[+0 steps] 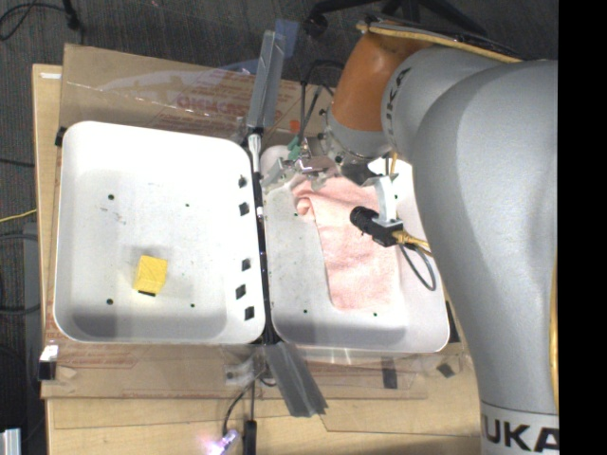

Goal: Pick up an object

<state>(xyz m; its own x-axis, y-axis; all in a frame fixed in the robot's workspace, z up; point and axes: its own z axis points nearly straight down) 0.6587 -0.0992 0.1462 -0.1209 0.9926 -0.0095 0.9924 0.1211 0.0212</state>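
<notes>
In the camera view, the grey KUKA arm with its orange band fills the right side of the frame and reaches down into the upper part of the right-hand shallow white plastic bin [417,335]. The metal two-finger gripper [305,167] sits at the top edge of a soft pink terry cloth [356,254], which lies rumpled down the middle of that bin. Whether the jaws are apart or together cannot be told from here, since the wrist hardware crowds them; they seem to touch the cloth's upper corner. In the left-hand white bin [85,159], toward lower left of the frame, lies a small yellow square sponge-like block [151,274], well apart from the gripper.
</notes>
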